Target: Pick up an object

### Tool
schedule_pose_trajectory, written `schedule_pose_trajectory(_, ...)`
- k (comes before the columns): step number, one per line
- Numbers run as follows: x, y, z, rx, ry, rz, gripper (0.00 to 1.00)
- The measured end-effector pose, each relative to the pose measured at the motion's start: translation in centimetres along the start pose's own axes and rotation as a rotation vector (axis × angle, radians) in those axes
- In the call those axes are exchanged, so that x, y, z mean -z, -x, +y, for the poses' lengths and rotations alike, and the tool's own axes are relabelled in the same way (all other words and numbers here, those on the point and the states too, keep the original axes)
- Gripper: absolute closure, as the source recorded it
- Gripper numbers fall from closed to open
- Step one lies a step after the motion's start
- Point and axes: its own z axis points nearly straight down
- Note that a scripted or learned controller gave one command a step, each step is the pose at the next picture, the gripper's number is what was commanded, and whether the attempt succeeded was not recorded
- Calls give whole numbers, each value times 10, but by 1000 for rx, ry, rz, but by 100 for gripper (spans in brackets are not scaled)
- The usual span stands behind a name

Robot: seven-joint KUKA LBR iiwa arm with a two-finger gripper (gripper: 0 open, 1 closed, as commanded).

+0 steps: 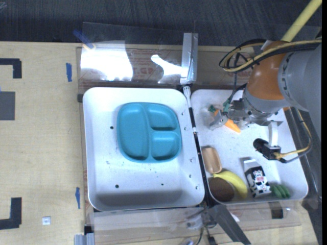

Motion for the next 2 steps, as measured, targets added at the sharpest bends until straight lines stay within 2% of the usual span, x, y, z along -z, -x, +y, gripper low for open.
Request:
schedule_pose_trajectory(1, 5, -2, -3, -3, -11, 5, 100)
schedule_pose_trajectory(2, 116, -81, 8, -71, -13, 9, 100)
